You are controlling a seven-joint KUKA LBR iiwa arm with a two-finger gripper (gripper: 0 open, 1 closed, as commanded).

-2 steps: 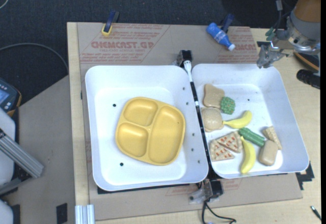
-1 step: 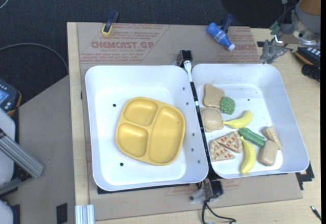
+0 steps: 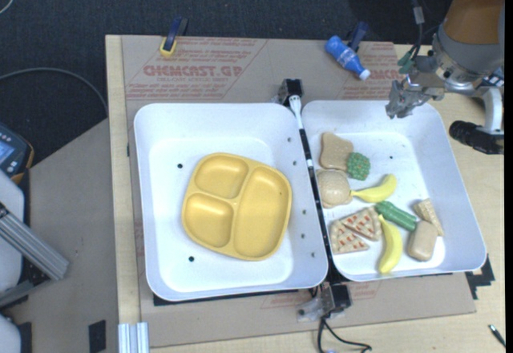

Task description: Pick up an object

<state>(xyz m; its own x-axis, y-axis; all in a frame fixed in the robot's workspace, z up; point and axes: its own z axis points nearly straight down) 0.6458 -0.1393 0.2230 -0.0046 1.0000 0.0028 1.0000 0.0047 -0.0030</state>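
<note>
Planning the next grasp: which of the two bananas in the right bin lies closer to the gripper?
The upper banana, lying beside the green broccoli piece, is closer to the gripper. The other banana sits near the bin's front edge.

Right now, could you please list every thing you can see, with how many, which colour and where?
bins: 2, white, side by side on bench
divided tray: 1, yellow, left bin
bananas: 2, yellow, right bin
broccoli: 1, green, right bin
green vegetable: 1, green, right bin
pizza slices: 2, red and tan, right bin
beige food pieces: 4, right bin
clamp: 1, blue, far edge
gripper: 1, grey, above right bin's far corner
</note>
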